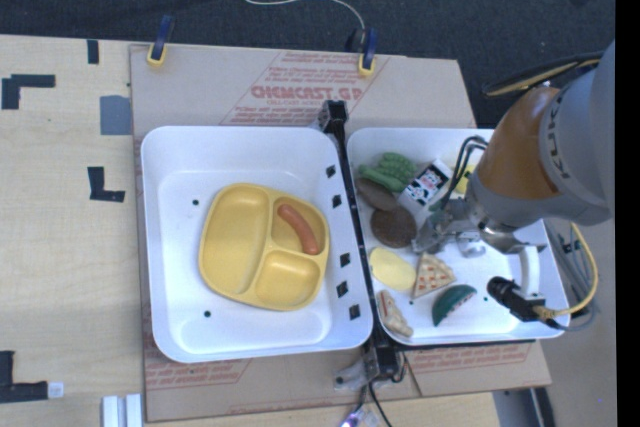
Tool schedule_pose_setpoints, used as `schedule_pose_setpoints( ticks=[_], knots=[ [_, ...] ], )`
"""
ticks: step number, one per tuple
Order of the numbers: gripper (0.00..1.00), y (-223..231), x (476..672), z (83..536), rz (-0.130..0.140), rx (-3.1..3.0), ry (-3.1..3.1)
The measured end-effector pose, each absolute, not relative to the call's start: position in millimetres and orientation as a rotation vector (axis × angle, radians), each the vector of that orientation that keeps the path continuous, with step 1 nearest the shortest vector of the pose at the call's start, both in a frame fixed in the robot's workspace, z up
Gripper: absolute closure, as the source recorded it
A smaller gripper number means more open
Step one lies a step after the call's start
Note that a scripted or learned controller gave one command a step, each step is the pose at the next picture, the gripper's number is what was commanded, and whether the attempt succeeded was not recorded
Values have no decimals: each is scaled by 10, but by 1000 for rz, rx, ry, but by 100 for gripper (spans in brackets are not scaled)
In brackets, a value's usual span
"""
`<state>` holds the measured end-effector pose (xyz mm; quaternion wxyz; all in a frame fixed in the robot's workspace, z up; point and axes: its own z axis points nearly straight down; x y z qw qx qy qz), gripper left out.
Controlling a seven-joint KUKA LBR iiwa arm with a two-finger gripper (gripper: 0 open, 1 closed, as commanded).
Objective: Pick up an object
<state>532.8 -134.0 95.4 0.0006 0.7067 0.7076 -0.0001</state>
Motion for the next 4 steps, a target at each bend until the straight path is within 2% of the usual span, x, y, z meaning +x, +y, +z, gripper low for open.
schedule_pose_setpoints(
  ticks=[1,2,3,4],
  knots=[
    [0,-1338,5327,948,-1,2220,2222],
    [0,-1426,4808,924,-7,2229,2224],
    [100,-1409,4831,1022,-4,2224,2227],
    [100,-848,4838,1880,3,2215,2227]
  ],
)
